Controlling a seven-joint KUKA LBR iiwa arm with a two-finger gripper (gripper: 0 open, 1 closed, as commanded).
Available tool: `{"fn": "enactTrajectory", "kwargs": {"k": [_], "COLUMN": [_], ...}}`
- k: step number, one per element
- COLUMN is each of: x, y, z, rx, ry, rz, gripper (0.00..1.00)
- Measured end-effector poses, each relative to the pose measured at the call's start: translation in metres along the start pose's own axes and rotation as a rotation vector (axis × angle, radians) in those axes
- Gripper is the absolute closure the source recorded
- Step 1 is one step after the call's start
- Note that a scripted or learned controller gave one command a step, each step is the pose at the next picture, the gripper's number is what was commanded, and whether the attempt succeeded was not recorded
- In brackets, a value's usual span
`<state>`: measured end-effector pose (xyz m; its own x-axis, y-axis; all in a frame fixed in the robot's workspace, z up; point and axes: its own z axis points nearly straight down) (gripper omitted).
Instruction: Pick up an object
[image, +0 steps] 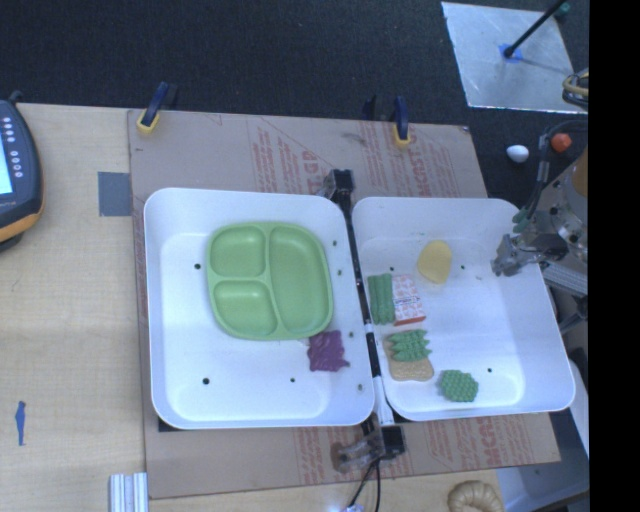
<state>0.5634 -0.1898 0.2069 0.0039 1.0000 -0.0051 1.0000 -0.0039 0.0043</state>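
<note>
My gripper (506, 258) hangs over the right bin's (500, 340) right rim, level with the yellow piece (435, 261) and well to its right. Nothing shows between the fingers. In the right bin lie the pale yellow piece, a green strip (380, 298) beside a small red-and-white packet (406, 299), a tan piece topped with green (409, 356) and a round green textured piece (458, 385). The left bin (180, 380) holds a green divided plate (270, 280) and a small purple piece (327, 351) near its lower right corner.
A teach pendant (15, 170) lies at the table's left edge. Clamps (153, 106) (400, 120) hold the cardboard sheet along the back. A black bracket (342, 183) joins the bins at the top, and a cable and fitting (365, 455) sit below them.
</note>
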Motion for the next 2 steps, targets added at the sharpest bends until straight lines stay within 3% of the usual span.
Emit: {"fn": "enactTrajectory", "kwargs": {"k": [1, 2], "x": [0.005, 0.022], "y": [0.001, 0.078], "z": [0.007, 0.065], "rx": [0.007, 0.004], "ry": [0.005, 0.004], "rz": [-0.006, -0.013], "gripper": [0.00, 0.00]}}
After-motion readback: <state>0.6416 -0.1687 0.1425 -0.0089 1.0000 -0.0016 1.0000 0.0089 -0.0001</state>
